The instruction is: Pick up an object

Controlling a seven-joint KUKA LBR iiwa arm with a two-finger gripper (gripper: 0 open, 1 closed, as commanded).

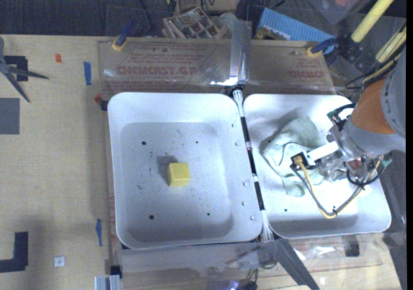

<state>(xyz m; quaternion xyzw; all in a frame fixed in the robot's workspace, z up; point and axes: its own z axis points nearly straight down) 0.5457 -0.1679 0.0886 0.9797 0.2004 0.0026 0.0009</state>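
Note:
A small yellow cube (179, 174) lies near the middle of the left white bin (129, 114). In the right bin (368, 217) a crumpled pale green and white cloth-like thing (288, 141) is spread across the left half. My gripper (334, 169) is low over the right bin, just right of the pale thing's lower edge, with the grey arm and orange band behind it. The wrist hides what lies directly under the gripper.
The two bins meet along a raised middle rim (248, 159). Clear plastic sheeting (193, 66) is clamped along the back of the bench. Boxes and cables crowd the floor beyond. Bare wooden benchtop (45, 172) lies to the left.

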